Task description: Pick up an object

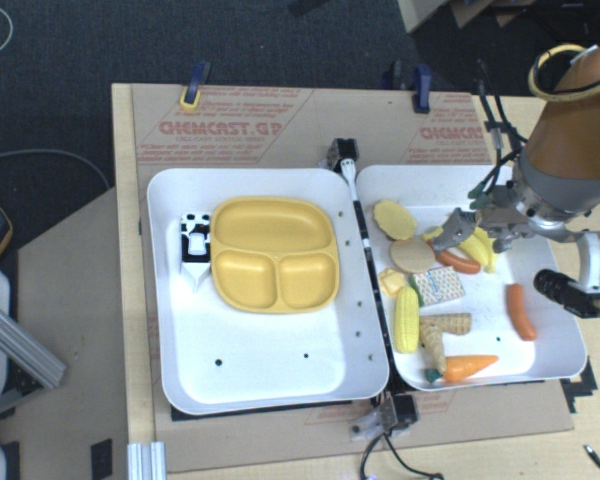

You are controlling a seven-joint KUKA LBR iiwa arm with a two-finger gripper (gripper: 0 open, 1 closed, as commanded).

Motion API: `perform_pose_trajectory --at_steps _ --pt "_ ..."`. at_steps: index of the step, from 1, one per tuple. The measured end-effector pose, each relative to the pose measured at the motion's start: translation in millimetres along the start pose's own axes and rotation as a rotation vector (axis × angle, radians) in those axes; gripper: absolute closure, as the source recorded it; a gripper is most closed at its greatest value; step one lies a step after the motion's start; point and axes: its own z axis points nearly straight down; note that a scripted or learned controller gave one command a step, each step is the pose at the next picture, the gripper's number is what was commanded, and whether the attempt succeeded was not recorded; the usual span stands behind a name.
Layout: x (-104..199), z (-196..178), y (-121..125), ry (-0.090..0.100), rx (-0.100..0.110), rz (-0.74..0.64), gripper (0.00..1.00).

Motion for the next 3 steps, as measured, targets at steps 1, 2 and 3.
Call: perform_pose_trajectory --at_steps 1,2,3 --pt "0.1 -7.4 3.0 -0.002 -0.014 -0.003 0.0" --pt "-0.1 35.4 1.9 -0.001 -0.009 -0.002 0.0" --pt "-9.5 90.5 4.9 -0.001 -0.009 -0.001 0.0"
